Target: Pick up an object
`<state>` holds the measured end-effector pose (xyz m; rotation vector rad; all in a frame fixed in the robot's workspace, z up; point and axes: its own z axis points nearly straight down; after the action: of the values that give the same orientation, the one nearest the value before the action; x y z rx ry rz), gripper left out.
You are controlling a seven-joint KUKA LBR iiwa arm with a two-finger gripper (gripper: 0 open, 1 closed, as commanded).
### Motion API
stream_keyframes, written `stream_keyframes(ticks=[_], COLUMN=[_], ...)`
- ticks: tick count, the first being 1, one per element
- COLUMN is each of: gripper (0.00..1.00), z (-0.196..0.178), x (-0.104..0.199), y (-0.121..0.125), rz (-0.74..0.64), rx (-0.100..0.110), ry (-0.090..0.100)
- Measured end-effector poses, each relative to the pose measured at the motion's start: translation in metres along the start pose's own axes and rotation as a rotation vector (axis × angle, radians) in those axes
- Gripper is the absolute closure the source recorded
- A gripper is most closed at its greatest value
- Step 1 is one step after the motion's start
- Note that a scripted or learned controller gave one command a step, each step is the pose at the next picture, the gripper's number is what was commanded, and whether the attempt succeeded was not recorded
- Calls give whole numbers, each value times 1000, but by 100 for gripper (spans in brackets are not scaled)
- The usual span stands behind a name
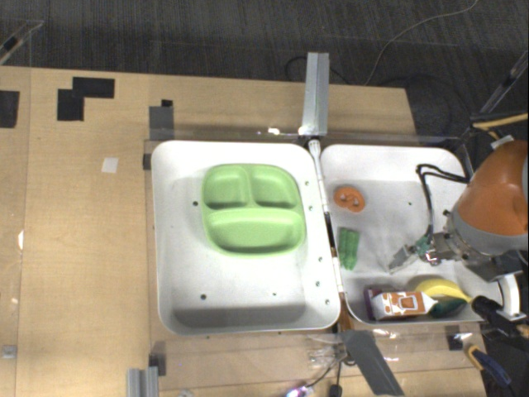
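jaws (pixel 407 256) low in right bin (pixel 388 162) | grip state: cannot tell | green block (pixel 348 249) just left, long axis upright in view

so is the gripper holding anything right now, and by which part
Nothing is held. The gripper hangs over bare floor of the right bin with nothing between its fingers, apart from the green block and the banana.

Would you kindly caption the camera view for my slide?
Gripper low in the right bin near a green block; green divided tray in the left bin.
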<state>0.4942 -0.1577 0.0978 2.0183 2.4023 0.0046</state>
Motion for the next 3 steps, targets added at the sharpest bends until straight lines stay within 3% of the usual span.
stream_keyframes(ticks=[1,2,3], gripper=[0,0,0], z=[-118,-61,7], x=[50,36,49], y=[62,134,126], rz=[34,94,40], rx=[-2,2,-1], ry=[0,0,0])
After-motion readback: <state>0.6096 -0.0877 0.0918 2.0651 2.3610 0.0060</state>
